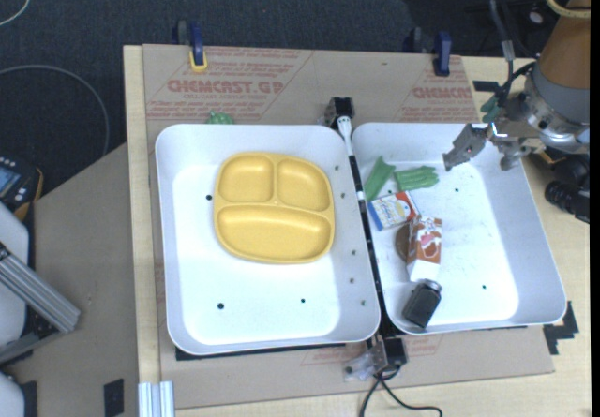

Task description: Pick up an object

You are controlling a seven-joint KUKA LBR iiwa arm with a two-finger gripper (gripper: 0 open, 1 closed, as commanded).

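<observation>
Although the task calls for an object to be lifted, every candidate lies on a bin floor and none sits between the fingers, so by the look of it the pick is not yet done; approach, closing and lifting all remain.

Nearest the viewer, at the front edge of the right bin (525,246), a small black block (422,303) with rounded corners rests tilted, matte and hard-looking. Just behind it a white tube (427,251) with red-brown print lies over a round brown piece (405,239), apparently touching it. Next comes a small white-and-blue carton (392,210), flat-faced and boxy. Farther back, two green pieces (398,178), elongated and smooth like moulded plastic, lie close together near the divide between the bins.

To the side, the left bin (187,246), shallow, glossy white with rounded corners, holds a yellow tray (275,207) divided into three compartments, smooth and rigid in appearance. Both bins rest on a brown board (281,78) printed with red lettering, clamped to the tabletop (562,218).

Farthest back, the end effector (486,145) hangs over the rear of the right bin, its two fingers spread apart with nothing between them, well apart from the cluster of objects. Grey metal and an orange-brown band show above it.
</observation>
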